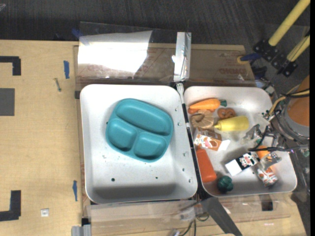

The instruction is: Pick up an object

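Note:
The right bin (pixel 246 95) holds several small items. There is a carrot (pixel 204 104), a yellow bottle (pixel 232 124), a pretzel-like piece (pixel 226 113), a small printed carton (pixel 206 142), an orange-red cylinder (pixel 205 164), a dark green ball (pixel 225 183), a black and white box (pixel 242 162) and a small printed can (pixel 267 173). My gripper (pixel 259 137) reaches in from the right. It hangs low over the bin's right side, between the yellow bottle and the black and white box. Nothing is visibly held.
The left bin (pixel 93 171) carries a teal divided plate (pixel 139 129). The arm's orange band (pixel 301 113) and cables crowd the right bin's right rim. A clear plastic sheet (pixel 115 55) lies behind the bins. Yellow bars (pixel 290 16) stand at the top right.

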